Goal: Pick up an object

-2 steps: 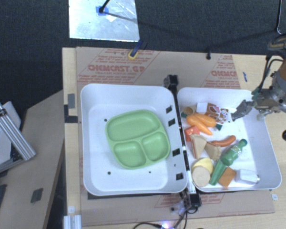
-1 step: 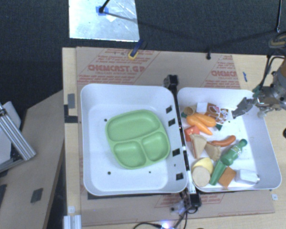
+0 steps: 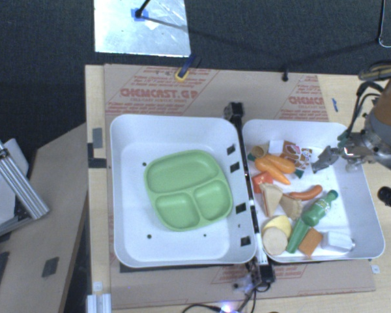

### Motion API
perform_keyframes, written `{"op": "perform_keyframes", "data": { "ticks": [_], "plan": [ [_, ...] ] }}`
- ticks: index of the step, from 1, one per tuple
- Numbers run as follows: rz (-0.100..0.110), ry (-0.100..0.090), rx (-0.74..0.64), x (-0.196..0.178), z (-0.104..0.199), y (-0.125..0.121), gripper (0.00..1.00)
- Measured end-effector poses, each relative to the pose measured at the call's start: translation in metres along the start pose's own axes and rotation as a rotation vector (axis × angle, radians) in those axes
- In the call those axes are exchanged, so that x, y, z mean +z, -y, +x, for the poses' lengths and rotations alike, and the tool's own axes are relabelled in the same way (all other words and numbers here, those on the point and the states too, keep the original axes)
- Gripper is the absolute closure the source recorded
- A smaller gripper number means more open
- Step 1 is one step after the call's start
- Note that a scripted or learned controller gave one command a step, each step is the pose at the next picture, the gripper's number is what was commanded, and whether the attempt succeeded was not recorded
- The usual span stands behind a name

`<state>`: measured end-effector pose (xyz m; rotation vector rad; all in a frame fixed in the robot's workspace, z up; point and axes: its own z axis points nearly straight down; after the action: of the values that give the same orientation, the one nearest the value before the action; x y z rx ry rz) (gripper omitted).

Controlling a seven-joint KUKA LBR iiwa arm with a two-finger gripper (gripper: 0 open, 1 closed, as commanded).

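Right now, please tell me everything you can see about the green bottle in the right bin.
The green bottle looks like glossy toy plastic, dark green with a paler label band and a round green cap. It lies on its side, slanted, cap toward the bin's far right, base toward the near left. It rests among toy food: its base meets an orange block, and a red sausage lies close beside its neck.

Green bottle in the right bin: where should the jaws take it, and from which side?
Probably across the body of the green bottle, coming straight down. It lies flat, slanting from its cap at upper right to its base at lower left, so close across that axis. The orange block and sausage crowd its ends; the middle looks freer.
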<state>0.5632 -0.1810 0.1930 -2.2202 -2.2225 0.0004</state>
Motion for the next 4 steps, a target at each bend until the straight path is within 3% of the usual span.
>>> {"op": "perform_keyframes", "data": {
  "ticks": [3, 4],
  "plan": [
    [0.001, 0.000, 0.000, 0.110, 0.000, -0.004, 0.00],
    [-0.004, 0.001, 0.000, 0.097, -0.001, -0.005, 1.00]
  ]
}}
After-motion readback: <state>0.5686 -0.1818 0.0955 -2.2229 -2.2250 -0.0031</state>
